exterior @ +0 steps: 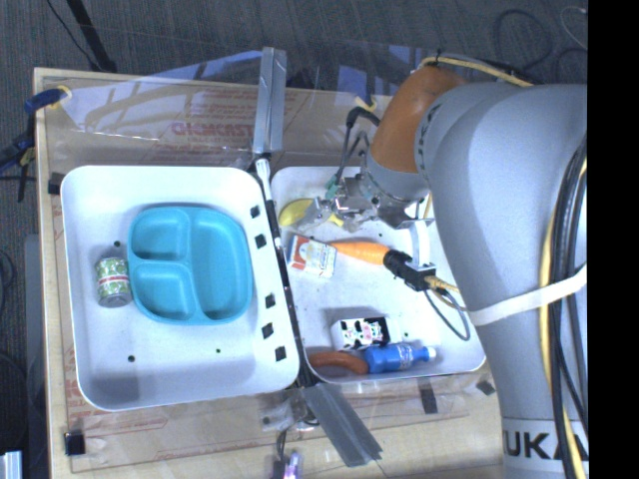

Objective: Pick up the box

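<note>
Box: small carton, white with a red-orange panel [312, 256], lying flat in the right-hand shallow white bin [459, 365], near that bin's left wall and toward its upper half. Just above it, a yellow banana-like piece [296, 212], close to touching. Just to its right, an orange carrot-shaped toy [361, 252] points its thin end at the carton.

Grey arm with an orange band [479, 168] reaches in from the right and bends down over the upper part of the same bin. Its metal claw [341, 206] hangs above the carton and beside the yellow piece; whether the claw is apart or together cannot be told, too cluttered there. Nothing is visibly between it.

Lower in the right bin: a black-and-white patterned small pack [359, 331], a blue plastic bottle with a white cap [397, 356] lying on its side, and a reddish-brown long piece [334, 363] along the bottom wall.

Left bin [90, 367]: a turquoise divided plastic tray [190, 263] and, to its left, a small green-labelled tin can [113, 279]. Both bins sit side by side on the wooden counter [150, 108].
</note>
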`<state>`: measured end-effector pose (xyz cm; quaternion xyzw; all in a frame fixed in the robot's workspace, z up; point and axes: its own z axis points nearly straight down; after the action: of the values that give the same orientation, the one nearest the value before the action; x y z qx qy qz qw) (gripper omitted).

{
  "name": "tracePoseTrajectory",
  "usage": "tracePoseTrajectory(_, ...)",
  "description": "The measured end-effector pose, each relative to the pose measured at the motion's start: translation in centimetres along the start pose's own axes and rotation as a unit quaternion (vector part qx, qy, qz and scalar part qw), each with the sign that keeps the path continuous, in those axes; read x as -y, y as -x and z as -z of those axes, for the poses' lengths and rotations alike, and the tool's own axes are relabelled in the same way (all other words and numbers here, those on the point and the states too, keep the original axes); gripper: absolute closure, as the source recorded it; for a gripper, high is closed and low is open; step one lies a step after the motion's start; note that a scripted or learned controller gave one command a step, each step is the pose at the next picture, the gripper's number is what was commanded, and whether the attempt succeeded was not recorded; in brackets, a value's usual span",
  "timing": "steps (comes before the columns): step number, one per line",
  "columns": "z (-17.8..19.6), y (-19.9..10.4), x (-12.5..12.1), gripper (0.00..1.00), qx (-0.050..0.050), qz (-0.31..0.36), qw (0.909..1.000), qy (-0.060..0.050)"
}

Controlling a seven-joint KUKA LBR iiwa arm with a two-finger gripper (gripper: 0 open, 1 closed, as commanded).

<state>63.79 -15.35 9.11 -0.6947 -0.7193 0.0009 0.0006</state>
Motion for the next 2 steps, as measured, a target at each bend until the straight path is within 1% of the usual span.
tracePoseTrajectory(1,0.5,2.9,8.0,0.00,-0.001,0.058,0.9983,0.000)
tracePoseTrajectory(2,0.0,5.2,11.1,0.00,-0.001,0.102,0.9948,0.001)
